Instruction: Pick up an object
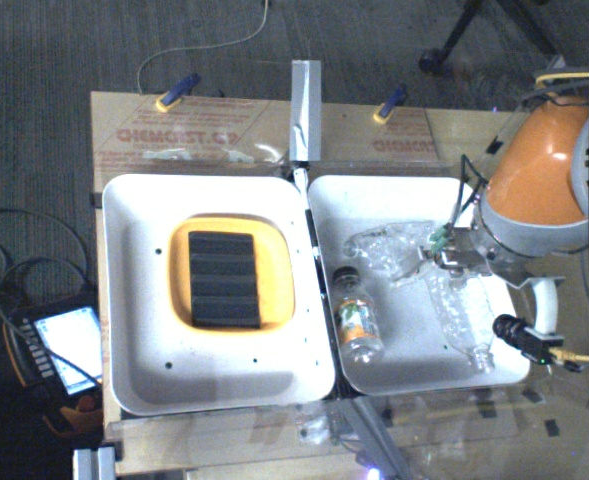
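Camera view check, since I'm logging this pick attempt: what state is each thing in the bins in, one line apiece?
Yellow tray: flat in the left bin, black ridged block on it.
Small bottle: lying on its side in the right bin, dark cap on.
Clear plastic bottle: lying down, crumpled.
Clear plastic wrap: crumpled, by the gripper.

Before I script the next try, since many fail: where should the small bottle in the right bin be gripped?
Probably across its body. The small bottle lies on its side by the right bin's left wall, dark cap pointing up-left. Come straight down, closing across its short width; the wall leaves little room on that side.
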Controlling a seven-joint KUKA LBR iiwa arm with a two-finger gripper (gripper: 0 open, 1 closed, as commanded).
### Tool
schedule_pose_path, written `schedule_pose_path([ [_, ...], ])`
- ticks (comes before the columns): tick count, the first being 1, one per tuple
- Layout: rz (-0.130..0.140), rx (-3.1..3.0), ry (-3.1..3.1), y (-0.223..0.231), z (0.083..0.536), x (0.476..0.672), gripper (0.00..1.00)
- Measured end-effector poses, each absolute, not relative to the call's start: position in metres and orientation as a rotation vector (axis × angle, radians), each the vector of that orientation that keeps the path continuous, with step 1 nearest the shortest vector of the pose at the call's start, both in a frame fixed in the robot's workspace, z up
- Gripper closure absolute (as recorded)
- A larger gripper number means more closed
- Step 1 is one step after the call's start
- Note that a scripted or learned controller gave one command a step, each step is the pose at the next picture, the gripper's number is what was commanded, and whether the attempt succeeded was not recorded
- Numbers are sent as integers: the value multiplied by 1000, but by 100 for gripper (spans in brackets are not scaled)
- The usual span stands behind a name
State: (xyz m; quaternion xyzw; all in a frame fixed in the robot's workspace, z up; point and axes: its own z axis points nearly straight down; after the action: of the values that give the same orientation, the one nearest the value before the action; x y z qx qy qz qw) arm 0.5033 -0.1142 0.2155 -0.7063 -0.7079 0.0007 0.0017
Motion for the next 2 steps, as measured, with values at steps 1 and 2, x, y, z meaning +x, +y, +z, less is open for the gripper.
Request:
schedule_pose_path([
  [1,1,-2190,-2248,-144,185,588,0],
  [2,-4,-2046,-2391,-129,96,616,0],
])
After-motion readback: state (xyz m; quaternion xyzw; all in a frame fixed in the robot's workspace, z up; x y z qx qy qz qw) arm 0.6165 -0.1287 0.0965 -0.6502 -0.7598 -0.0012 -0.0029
